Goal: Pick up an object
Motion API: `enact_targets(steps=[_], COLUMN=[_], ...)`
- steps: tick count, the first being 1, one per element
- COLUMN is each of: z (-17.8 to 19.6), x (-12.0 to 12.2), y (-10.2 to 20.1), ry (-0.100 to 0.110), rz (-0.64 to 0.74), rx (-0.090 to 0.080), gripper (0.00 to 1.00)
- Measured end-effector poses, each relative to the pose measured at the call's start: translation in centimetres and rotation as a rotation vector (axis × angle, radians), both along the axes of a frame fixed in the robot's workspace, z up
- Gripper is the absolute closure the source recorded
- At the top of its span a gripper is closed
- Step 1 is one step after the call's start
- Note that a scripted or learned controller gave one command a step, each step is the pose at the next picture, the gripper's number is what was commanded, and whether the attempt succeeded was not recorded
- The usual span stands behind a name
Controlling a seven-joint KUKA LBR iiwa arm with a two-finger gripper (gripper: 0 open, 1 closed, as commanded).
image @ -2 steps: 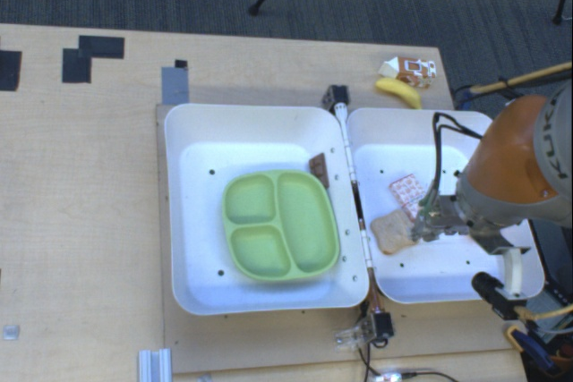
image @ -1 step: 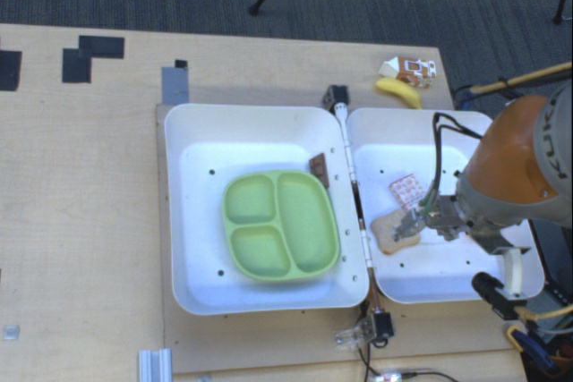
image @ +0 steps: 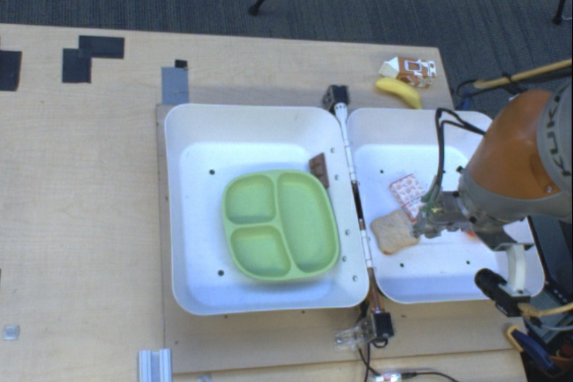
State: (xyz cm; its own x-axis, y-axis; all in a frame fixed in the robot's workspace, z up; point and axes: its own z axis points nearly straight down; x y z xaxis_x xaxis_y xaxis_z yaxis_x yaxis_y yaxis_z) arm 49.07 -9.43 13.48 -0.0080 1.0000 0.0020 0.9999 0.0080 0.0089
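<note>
The arm (image: 524,165) comes in from the right and its bulk covers a good chunk of the right bin (image: 394,277), so the far right side of that bin is mostly hidden. The gripper (image: 428,222) is a dark little cluster at the end of the wrist and honestly too murky to read, so I can't tell how it's set or whether anything is actually caught in it.

The thing it's closest to is a slice of bread (image: 393,233), lying flat on the floor of the right bin, toward the bin's left half. The gripper sits right at the bread's right edge, touching or very nearly so; can't say which. The bread is tan with a paler middle, roughly square with soft corners.

Just above the bread, also in the right bin, is a small card with a red and white pattern (image: 405,189), slightly tilted.

The left bin (image: 192,219) holds a green divided plate (image: 280,225) with three sections, and a small brown thing (image: 318,165) sits by the plate's upper right edge, too small to identify.

Outside the bins, past the right bin's top edge, a banana (image: 397,91) lies on the bench (image: 81,210) beside a small carton (image: 410,68).
</note>
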Motion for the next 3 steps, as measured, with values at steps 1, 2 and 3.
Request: enact_targets(steps=[1, 2, 3], z=[0.0, -4.7, -3.4], x=[0.0, -0.1, 0.2], y=[0.0, 1.1, 1.1], ry=[0.0, 0.0, -0.007], rz=[0.001, -0.007, -0.006], rx=[0.0, -0.001, -0.002], gripper=[0.0, 0.0, 1.0])
